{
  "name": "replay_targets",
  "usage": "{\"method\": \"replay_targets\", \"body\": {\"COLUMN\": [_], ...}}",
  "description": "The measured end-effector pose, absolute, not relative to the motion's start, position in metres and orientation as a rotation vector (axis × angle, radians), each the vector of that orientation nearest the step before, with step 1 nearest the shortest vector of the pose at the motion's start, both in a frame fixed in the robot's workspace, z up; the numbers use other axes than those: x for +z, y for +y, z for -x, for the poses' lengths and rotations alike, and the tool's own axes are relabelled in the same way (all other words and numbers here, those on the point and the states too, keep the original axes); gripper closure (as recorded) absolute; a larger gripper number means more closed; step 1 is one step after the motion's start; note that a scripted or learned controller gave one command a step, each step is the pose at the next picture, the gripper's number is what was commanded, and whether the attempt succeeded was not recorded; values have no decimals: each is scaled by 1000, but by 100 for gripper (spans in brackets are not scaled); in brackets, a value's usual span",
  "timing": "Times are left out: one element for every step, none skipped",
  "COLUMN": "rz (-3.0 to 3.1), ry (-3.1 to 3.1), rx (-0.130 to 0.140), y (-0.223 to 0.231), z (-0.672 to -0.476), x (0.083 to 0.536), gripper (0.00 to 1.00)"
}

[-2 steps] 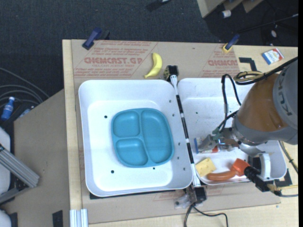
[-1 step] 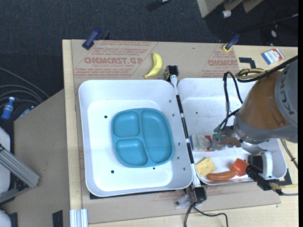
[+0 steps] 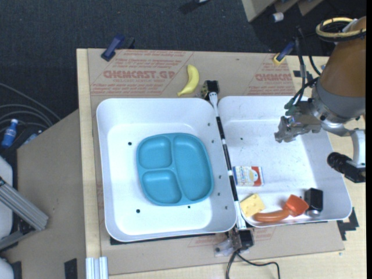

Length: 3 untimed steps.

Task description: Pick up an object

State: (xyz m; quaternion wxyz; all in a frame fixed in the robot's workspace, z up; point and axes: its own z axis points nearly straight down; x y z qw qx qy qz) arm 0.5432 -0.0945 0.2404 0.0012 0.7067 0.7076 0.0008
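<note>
In the right bin point(image 3: 325, 156) lie several small objects along the near side: a small white and red carton point(image 3: 247, 175), a yellow cheese wedge point(image 3: 251, 204), an orange-red sausage-like piece point(image 3: 278, 213) and a black block point(image 3: 314, 200). My gripper point(image 3: 288, 128) hangs over the far half of the right bin, well away from these objects. Nothing shows between its fingers. The left bin point(image 3: 116, 156) holds a blue divided plate point(image 3: 174, 168).
A yellow banana point(image 3: 189, 80) lies on the brown board behind the left bin. Blue clips point(image 3: 112, 47) sit at the board's far corners. A black divider strip point(image 3: 224, 150) runs between the two bins. Cables lie off the bench to the left.
</note>
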Motion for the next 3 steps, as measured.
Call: {"method": "replay_targets", "body": {"rz": [-2221, -2224, -2221], "ry": [2222, 2223, 2219], "rx": [-1, -2, 5], "y": [-94, -98, -105], "z": [-542, -573, -513], "x": [239, 137, 87], "gripper": [0, 0, 0]}}
